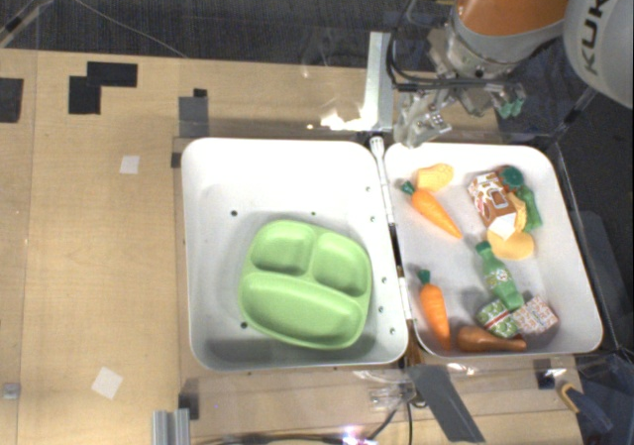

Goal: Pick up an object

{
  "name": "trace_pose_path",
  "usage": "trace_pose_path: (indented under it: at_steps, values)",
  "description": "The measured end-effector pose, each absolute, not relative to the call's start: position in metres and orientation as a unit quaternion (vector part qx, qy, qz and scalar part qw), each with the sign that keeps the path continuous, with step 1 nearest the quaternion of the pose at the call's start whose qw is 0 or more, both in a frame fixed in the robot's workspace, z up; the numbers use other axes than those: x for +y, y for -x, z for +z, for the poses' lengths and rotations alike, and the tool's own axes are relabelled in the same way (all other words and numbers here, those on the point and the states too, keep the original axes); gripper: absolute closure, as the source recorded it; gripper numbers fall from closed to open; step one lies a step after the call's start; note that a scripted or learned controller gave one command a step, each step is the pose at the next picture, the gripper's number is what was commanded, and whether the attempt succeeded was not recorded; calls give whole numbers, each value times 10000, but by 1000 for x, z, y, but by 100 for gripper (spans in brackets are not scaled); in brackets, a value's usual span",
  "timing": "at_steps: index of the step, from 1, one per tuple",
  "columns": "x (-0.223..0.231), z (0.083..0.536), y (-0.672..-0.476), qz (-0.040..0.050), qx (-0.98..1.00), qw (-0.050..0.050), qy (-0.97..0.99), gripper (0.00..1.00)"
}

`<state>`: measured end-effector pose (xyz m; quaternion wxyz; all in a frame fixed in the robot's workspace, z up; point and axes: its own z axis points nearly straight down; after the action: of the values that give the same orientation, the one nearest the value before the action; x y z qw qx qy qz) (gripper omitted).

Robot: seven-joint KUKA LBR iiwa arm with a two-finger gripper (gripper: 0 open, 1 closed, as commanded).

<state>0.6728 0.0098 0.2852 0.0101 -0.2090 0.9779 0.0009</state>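
Observation:
My gripper (422, 123) hangs open over the back left corner of the right bin (575, 265), with nothing between its fingers. Just in front of it in that bin lie a small yellow piece (434, 175) and an orange carrot (437, 213). Further right are a brown-and-white gingerbread box (491, 197) and a yellow wedge (513, 246). Toward the front lie a green bottle (495, 276), a second carrot (433, 307), a brown sausage-like item (487, 339) and a patterned packet (519, 315).
The left bin (213, 195) holds a green divided plate (307, 282). A metal post (375, 86) stands behind the seam between the bins, close to my gripper's left. The wooden bench (89, 265) stretches to the left.

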Motion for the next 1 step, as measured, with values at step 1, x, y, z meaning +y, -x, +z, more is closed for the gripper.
trace_pose_path:
  at_steps: [1]
  values:
    - [-28,263,-670,0,9808,43,1948,100]
